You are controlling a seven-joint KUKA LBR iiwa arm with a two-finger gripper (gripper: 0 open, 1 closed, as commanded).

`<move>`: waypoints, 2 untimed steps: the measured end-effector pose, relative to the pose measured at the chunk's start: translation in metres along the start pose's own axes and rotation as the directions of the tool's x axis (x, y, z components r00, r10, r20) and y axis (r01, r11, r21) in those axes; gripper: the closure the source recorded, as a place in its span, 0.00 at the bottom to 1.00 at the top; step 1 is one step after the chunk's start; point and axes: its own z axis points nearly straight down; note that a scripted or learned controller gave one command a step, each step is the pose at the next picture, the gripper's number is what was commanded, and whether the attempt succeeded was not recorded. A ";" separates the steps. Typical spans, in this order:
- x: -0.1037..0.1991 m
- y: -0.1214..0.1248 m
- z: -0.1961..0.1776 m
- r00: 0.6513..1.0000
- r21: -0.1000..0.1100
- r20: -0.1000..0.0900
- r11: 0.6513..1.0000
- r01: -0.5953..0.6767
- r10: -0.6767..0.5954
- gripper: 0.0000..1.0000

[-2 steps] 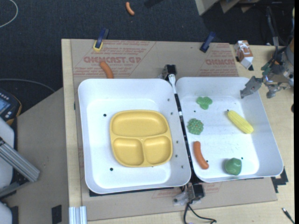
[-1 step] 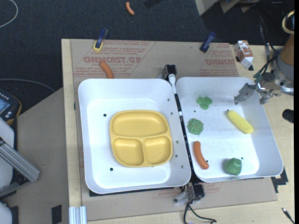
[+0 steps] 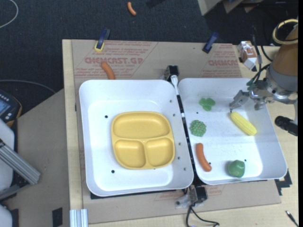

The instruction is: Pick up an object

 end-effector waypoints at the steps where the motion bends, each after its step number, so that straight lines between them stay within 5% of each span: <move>1: 0.001 0.000 0.052 1.000 -0.001 0.001 1.000 -0.001 0.001 0.00; 2: 0.001 0.001 0.039 1.000 -0.007 0.003 1.000 0.000 0.000 1.00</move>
